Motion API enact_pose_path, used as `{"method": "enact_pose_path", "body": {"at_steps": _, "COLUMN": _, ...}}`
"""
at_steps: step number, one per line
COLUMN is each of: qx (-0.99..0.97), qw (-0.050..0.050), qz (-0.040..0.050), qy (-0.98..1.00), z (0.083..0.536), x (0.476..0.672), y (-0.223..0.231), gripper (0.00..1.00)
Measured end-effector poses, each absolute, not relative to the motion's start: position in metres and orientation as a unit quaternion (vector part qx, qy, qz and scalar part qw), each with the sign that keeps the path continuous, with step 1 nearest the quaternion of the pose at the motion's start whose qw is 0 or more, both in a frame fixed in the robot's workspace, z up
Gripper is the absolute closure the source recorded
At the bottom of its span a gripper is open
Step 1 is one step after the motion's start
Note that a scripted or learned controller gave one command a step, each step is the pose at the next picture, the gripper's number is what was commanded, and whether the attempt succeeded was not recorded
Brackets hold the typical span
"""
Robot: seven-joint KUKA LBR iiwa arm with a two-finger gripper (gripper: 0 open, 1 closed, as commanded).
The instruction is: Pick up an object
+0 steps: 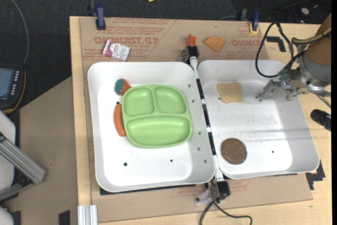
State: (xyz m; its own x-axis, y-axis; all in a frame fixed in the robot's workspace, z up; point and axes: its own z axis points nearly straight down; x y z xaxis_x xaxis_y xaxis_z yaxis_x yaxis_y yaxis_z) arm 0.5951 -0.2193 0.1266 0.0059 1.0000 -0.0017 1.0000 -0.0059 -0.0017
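Green divided plate (156, 116) in left bin (105, 160); bread slice (230, 93), brown patty (234, 150) in right bin (295, 160).

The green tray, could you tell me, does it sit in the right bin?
No, the green tray lies in the left bin, while the right bin holds a bread slice and a brown patty.

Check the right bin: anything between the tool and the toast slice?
Nothing visible. The tool sits over the upper right of the right bin, and only bare white floor lies between it and the toast slice to its left. The brown round patty lies nearer the front edge, off that line.
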Motion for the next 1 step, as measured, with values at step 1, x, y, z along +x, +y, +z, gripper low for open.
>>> {"method": "enact_pose_path", "body": {"at_steps": 1, "qx": -0.704, "qw": -0.002, "qz": -0.0028, "qy": -0.710, "z": 0.2204, "x": 0.5782, "y": -0.1299, "gripper": 0.00}}
